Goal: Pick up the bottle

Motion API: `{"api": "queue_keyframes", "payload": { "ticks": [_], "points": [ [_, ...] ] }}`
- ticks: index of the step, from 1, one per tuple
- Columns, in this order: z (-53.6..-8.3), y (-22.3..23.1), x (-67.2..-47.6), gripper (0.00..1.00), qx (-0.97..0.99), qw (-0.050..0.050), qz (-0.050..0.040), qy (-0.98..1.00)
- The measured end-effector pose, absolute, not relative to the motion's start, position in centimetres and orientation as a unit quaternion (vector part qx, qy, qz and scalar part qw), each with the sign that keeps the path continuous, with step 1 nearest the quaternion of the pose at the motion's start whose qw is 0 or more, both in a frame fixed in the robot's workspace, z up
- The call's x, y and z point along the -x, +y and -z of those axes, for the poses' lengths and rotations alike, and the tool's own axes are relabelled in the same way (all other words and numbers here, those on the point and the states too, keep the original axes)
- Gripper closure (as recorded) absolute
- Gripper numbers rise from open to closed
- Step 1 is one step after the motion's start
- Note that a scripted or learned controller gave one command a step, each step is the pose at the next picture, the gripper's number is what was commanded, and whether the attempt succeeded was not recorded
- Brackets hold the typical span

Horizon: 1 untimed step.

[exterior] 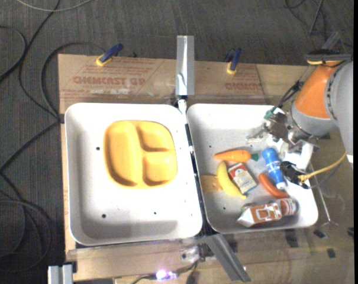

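Observation:
The bottle [272,165] is blue with a white cap and lies in the right bin [226,120], its cap toward the far side. My gripper [271,130] hangs over the bin's far right part, just beyond the bottle's cap and above it. Nothing shows in its grasp. The grey arm with its orange band [316,96] reaches in from the right.
Around the bottle lie a carrot [233,155], a banana [227,181], a small red carton [242,177], a red sausage-like toy [273,186] and a brown carton [267,212]. A yellow divided tray [141,152] sits in the left bin [84,176]. A yellow cable [326,164] hangs by the arm.

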<state>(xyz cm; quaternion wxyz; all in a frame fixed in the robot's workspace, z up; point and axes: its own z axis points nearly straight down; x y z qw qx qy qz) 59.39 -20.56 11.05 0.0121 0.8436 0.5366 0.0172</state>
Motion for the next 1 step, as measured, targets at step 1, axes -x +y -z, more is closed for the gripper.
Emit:
{"api": "queue_keyframes", "payload": {
  "ticks": [1],
  "points": [
    [-12.03,-19.88,-65.74,0.0,-0.848,0.001,0.0019,0.53]
  ]
}}
